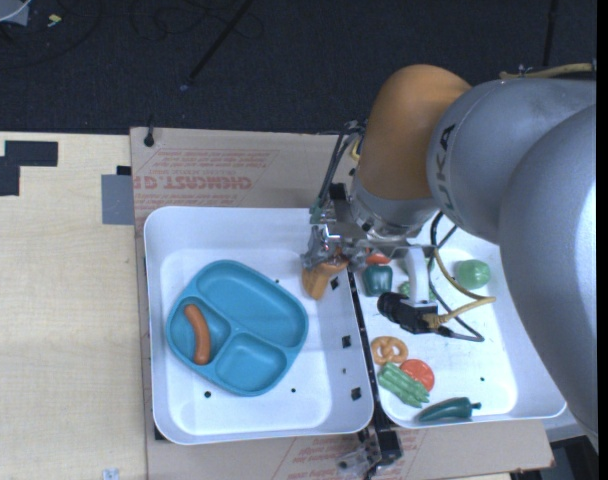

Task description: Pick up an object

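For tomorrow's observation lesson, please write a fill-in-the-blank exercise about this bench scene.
1. The hot dog lies in a compartment of the ___ tray.
2. The pretzel lies in the ___ bin.
3. The band above the arm's wrist is ___.

Missing words: blue; right; orange

One fixed camera looks down at a slant from above the bench (54, 298), facing its far edge and the dark floor beyond. It stands near enough that the two bins (239, 418) fill the lower middle, while the arm (514, 198) looms large from the right.
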`<state>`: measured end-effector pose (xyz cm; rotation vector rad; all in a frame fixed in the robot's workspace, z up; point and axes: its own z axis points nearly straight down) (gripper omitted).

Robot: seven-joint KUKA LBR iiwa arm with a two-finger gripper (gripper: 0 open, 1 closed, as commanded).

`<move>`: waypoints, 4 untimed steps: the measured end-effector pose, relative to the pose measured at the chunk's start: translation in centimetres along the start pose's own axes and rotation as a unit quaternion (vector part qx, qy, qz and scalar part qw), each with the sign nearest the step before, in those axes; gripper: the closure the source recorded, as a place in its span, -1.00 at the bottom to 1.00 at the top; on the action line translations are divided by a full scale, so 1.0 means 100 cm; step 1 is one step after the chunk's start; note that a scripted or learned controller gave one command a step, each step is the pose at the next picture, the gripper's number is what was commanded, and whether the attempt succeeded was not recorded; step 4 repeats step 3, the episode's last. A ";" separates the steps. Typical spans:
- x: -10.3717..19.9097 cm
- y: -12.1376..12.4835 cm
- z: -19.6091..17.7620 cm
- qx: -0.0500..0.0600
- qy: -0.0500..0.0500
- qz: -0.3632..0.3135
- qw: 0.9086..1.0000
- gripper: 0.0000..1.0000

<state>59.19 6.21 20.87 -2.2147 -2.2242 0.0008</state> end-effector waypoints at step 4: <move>0.039 0.007 -0.008 0.001 -0.001 0.003 1.000 1.00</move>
